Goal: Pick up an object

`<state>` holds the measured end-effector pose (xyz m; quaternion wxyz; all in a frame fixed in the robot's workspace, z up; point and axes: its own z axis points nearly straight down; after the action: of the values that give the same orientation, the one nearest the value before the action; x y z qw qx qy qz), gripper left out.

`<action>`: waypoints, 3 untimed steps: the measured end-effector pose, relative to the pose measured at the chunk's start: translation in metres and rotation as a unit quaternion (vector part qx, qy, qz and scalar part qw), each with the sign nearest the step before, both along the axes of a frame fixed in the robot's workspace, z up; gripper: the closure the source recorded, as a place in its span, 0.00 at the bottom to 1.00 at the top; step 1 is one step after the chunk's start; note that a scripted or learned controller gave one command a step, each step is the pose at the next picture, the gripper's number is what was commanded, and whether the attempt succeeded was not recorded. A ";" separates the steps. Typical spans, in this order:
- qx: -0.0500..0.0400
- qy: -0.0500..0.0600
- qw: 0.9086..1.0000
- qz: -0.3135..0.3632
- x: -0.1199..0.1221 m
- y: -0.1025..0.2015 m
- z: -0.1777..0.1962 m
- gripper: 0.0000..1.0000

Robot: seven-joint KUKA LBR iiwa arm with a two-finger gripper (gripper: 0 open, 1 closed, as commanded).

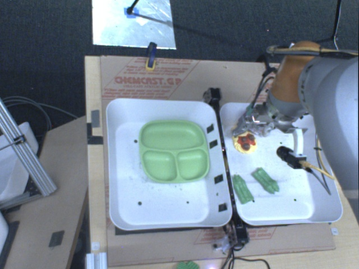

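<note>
My gripper (248,129) reaches into the right bin (322,206) near its upper left part. Directly under it lies a small red and yellow object (245,143), touching or nearly touching the fingertips; whether it sits between them is hidden by the wrist. Two green pieces lie nearer the front of the same bin, one (243,188) by the left wall and one (265,180) a little to its right.
The left bin (120,206) holds a green divided plate (173,151) with three compartments. A cardboard sheet (157,77) lies under both bins. A shiny foil square (133,15) sits on the dark floor beyond.
</note>
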<state>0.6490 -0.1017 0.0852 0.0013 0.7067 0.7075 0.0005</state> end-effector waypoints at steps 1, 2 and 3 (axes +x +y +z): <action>0.000 0.000 1.000 0.000 -0.003 -0.008 0.000 0.00; 0.000 0.000 1.000 0.000 -0.004 -0.013 0.000 0.00; 0.000 -0.001 1.000 0.002 -0.003 -0.012 0.011 1.00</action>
<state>0.6465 -0.1141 0.0967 0.0023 0.7055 0.7087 0.0010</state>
